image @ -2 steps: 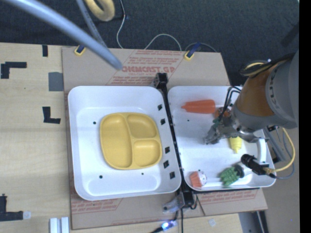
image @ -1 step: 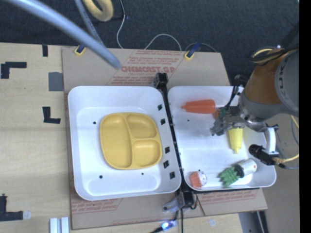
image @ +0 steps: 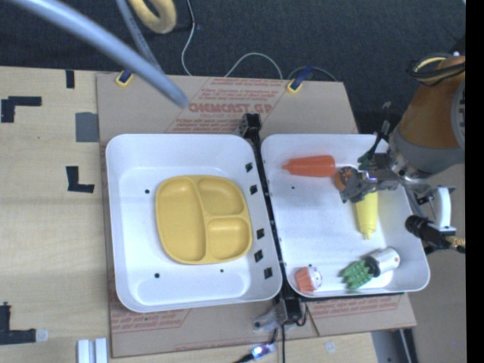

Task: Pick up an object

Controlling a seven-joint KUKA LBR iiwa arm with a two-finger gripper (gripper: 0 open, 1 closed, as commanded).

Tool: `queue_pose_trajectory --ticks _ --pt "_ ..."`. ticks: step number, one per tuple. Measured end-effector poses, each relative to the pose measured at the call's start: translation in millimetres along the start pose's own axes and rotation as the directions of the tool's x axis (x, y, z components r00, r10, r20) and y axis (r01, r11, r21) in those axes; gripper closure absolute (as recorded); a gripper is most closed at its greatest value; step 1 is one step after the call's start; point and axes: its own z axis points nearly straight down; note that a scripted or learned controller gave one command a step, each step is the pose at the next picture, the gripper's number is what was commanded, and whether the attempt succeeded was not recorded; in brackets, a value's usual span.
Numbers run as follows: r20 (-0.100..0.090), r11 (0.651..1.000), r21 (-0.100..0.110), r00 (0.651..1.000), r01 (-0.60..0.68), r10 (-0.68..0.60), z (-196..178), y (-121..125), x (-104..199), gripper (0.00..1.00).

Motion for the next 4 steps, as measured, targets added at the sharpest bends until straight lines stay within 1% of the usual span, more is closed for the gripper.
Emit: queue_pose_trajectory --ticks 1,2,4 --pt "0.001 1.0 -0.002 1.0 0.0 0.0 -63 3 -3 1.0" --pt "-0.002 1.0 0.006 1.0 0.005 -0.004 -48 5 48 1.0" --pt "-0.003 1.0 0.005 1.0 0.006 -0.006 -58 10 160 1.0"
